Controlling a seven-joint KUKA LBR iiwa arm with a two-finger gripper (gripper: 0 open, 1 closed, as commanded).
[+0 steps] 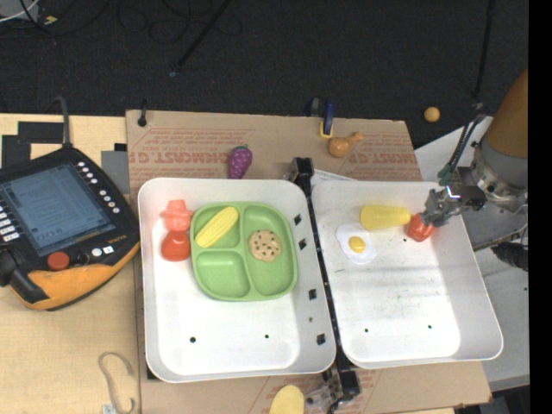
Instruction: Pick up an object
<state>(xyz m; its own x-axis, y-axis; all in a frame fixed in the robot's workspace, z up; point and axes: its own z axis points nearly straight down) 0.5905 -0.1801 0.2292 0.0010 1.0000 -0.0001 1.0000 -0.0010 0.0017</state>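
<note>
Well left of the fried egg (355,244), in the left bin (155,317): an orange-red figure (176,231), then a green plate (233,279) with corn (215,225) and a cookie (264,245). Untouched, and well apart from the arm.

Just up and right of the egg, in the right bin (414,317): a yellow block (385,216).

Further right of the egg, just beside the block: a small red piece (420,228), judged the likely target. Sat low on the bin floor, partly under the gripper (442,203).

Up and right of the egg, right at the red piece: the gripper, tilted in. Apart or together, could not tell; no hold seen.

Risks, judged: might have nudged the small piece aside instead of closing round it; might have knocked the block towards the egg; might have scraped the bin floor on a low approach.
</note>
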